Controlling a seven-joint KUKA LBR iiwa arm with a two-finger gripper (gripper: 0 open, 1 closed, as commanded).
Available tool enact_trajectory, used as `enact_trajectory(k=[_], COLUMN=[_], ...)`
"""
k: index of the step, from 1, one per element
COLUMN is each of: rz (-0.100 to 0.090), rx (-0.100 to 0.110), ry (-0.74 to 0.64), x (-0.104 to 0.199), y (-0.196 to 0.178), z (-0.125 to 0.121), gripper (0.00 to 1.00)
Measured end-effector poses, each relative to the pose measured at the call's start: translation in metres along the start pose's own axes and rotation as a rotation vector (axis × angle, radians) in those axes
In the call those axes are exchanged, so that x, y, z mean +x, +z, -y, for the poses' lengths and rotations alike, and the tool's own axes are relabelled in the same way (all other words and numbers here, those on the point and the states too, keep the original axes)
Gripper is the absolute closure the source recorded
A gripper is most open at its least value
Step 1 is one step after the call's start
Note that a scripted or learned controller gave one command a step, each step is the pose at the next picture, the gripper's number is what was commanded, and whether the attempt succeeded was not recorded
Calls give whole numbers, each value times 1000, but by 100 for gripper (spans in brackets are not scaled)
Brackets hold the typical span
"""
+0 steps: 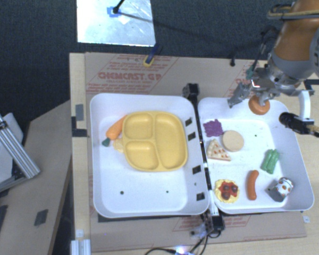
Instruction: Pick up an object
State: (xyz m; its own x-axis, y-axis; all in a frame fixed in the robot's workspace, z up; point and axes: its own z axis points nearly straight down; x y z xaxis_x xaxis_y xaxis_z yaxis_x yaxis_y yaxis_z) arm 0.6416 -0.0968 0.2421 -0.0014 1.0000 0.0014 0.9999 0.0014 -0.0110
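Gripper (253, 93) sits over the right bin's (303, 179) far edge, orange piece (259, 106) just below; can't tell its state. Cardboard (128, 74) left reads "CHEMCAST".

Shiny square metal sheet (116, 14) on dark carpet beyond the bench; printed brown cardboard sheet (128, 73) under the bins; aluminium frame rail (10, 142) at left

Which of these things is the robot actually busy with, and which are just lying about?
In play:
gripper, at the right bin's far edge
orange round piece, right below it

Lying about:
purple grapes
round cracker
pizza slice
green piece
sausage
small pizza
grey can
yellow divided plate and carrot, left bin
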Motion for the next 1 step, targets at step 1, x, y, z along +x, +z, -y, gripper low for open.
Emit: enact_trajectory(k=[1], rz=[1], rx=[-12], ry=[-2], x=[0], y=[-8], z=[-2], gripper=[0])
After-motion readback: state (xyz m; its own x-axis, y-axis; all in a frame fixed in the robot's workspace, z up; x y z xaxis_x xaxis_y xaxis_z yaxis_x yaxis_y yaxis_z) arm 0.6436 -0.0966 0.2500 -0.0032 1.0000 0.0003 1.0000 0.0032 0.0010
